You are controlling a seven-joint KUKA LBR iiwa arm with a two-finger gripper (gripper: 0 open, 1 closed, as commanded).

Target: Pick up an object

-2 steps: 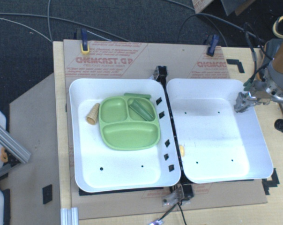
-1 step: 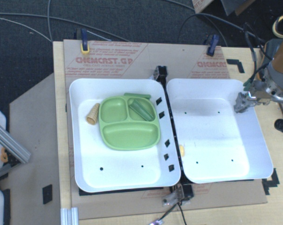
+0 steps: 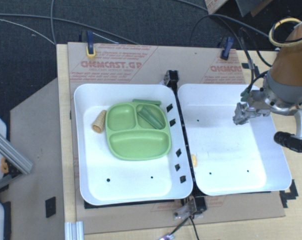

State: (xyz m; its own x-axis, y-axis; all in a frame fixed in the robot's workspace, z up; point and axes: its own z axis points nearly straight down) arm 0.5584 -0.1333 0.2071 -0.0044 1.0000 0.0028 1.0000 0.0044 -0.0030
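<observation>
- The claw is hanging over the right bin, toward its 2 o'clock corner; how far it is opened I cannot tell, and nothing is showing between its tips.
- All the pickable things are sitting in the left bin: a green divided plate at centre, a green pod-like piece lying in the plate's 1 o'clock compartment, and a tan cone just beside the plate at 9 o'clock.
- The step in hand, I judge, is reaching across to 9 o'clock.
- The cone is looking like the easiest grab: slim, lying apart on bare floor. Closing across its narrow width should work best.
- The plate's low rim is offering little to pinch.
</observation>
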